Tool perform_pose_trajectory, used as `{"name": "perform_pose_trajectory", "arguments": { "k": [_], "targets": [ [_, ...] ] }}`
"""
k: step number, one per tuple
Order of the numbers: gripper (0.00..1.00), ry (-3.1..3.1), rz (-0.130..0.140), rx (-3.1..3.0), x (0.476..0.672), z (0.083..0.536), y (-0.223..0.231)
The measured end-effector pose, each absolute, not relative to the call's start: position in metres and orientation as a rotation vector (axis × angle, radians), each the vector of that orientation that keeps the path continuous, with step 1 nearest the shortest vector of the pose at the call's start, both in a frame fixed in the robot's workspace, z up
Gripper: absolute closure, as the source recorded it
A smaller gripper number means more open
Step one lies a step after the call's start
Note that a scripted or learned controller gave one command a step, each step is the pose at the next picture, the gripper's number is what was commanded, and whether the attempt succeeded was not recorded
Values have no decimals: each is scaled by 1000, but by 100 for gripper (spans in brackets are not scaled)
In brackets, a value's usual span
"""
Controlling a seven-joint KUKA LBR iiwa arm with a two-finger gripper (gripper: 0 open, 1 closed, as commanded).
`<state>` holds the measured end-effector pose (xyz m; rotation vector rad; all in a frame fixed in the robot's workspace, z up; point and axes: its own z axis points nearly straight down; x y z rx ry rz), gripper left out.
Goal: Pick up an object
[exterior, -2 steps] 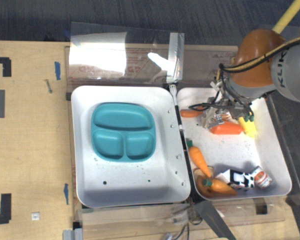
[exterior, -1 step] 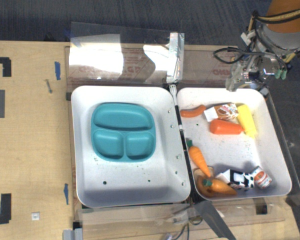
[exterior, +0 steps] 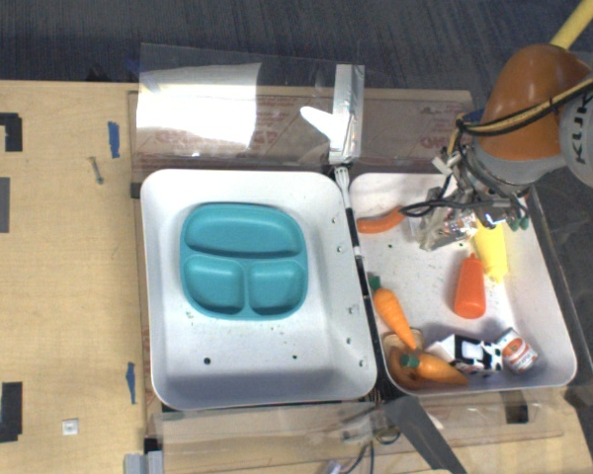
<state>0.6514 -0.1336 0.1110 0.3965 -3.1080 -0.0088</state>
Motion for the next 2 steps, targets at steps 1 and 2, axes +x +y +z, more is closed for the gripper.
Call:
{"name": "perform_pose_trajectory", "arguments": {
  "k": [1, 2],
  "targets": [
    [100, -3145, 1, 301, 662, 239, -86],
    [0, -3132, -2, 295, 659, 231, -88]
  ]
}}
